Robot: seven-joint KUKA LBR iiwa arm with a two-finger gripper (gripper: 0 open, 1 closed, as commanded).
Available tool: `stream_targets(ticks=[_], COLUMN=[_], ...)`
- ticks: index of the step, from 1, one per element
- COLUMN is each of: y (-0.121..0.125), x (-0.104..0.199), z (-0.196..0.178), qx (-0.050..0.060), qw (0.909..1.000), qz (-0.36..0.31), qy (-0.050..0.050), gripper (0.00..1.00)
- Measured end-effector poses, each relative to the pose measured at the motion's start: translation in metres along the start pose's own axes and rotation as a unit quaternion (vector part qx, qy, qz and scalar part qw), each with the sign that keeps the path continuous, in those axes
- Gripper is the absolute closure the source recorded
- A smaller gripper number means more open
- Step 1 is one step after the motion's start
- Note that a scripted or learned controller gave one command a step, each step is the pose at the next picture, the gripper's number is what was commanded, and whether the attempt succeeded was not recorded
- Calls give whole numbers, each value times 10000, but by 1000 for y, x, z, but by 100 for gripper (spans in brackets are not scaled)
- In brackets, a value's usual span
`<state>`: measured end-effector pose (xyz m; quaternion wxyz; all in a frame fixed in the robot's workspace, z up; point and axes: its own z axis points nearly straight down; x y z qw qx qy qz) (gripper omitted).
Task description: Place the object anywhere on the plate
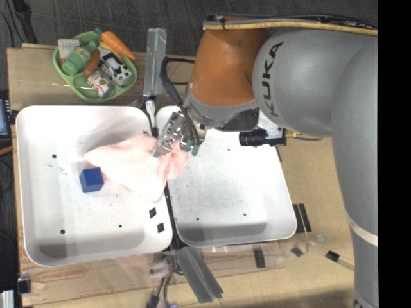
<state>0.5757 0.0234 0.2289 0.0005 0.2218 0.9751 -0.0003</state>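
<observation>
- Two risks we see: the end effector (172, 136) seems clamped on just an edge of the pink cloth (135, 162), which drapes over the left bin (38, 127) wall.
- We judge it could slip loose or snag the blue cube (92, 179).
- We cannot make out a plate.

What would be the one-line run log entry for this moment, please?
gripper: over bin divider, at pink cloth edge | cloth: mostly in left bin | blue cube: left bin, beside cloth | plate: not identified
</observation>
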Motion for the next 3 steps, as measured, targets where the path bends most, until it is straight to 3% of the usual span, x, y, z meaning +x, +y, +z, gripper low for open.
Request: stream_targets(ticks=[1,2,3], y=[59,111,110], x=[3,6,6], z=[5,0,0], qx=[-4,-2,-2], qw=[9796,9743,9743], qz=[-2011,-2254,-2253], qy=[-8,-2,-3], gripper=[100,100,0])
